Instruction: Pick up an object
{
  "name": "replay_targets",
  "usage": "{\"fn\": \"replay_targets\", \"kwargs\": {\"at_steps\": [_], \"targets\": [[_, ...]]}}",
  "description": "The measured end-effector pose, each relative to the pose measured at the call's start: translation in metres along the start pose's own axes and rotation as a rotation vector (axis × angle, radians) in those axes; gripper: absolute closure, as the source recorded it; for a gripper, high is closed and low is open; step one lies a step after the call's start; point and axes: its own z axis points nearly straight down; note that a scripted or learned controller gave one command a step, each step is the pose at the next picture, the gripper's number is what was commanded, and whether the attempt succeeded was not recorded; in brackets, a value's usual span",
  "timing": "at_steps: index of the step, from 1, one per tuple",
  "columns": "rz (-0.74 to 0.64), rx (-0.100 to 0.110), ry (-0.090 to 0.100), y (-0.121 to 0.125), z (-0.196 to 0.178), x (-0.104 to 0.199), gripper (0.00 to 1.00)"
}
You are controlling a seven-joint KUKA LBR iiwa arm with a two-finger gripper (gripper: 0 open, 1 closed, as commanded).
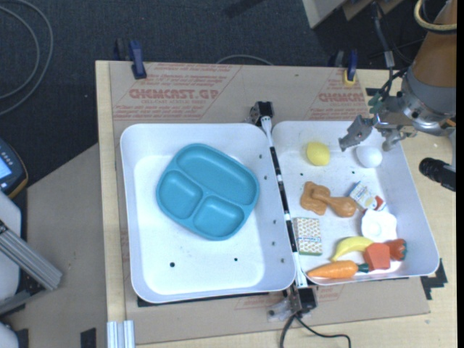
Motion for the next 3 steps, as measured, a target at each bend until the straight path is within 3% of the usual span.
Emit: {"fn": "replay_targets", "kwargs": {"at_steps": [1, 2, 3], "targets": [[-0.004, 0.001, 0.001, 0.070, 0.087, 0.033, 0.00], [-0.001, 0.009, 0.001, 0.067, 0.167, 0.037, 0.00], [-0.002, -0.003, 0.000, 0.071, 0.149, 0.037, 1.00]]}}
